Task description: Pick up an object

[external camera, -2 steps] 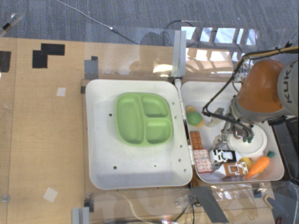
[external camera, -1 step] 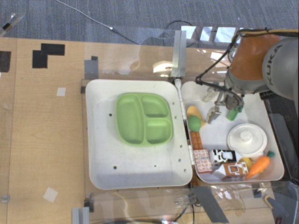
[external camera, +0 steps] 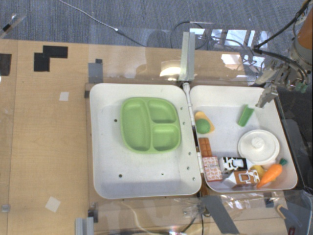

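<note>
On the desk [external camera: 44, 146], two shallow white bins sit side by side. Lying in the left bin [external camera: 105, 180] is a green divided plate [external camera: 150, 125] with three compartments, set a little toward the bin's upper right. Within the right bin [external camera: 222, 109], a green cylinder [external camera: 245, 115] lies tilted near the upper right part, apart from the other things. Below it sits a round white lidded bowl [external camera: 258, 146]. Against the bin's left wall rest a yellow piece [external camera: 201, 116] and a green round fruit [external camera: 203, 126], touching each other. Just under them a brown bar [external camera: 205, 147] lies along the wall, with a red-and-white packet [external camera: 212, 168] below it. Next along the lower edge come a black-and-white carton [external camera: 234, 163], a brown box [external camera: 244, 178], a small yellow thing [external camera: 257, 171] and an orange carrot [external camera: 270, 175], crowded close together. At the right bin's upper right corner the jaws [external camera: 267, 96] hang over the rim, near the green cylinder but not touching it; whether they stand wide or narrow I cannot tell, and nothing shows between them
</note>
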Robot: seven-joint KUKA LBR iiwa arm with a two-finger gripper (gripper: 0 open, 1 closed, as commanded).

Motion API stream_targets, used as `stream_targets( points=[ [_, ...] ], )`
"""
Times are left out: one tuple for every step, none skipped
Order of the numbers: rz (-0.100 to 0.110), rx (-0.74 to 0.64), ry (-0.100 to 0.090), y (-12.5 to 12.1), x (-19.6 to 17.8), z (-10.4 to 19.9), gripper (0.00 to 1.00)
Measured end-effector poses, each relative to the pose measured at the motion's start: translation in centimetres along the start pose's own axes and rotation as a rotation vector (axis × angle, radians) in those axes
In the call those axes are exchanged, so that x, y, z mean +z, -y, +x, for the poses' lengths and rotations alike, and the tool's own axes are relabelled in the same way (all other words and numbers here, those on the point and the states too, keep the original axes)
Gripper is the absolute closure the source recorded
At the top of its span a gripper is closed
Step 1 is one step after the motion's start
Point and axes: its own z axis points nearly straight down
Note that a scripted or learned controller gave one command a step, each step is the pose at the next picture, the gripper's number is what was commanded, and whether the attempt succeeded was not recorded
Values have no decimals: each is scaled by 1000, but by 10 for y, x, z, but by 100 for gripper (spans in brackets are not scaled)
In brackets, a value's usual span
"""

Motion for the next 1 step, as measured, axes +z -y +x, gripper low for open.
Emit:
stream_targets(
  points=[
    [-6, -195, -32, 2, 154, 9, 0]
  ],
)
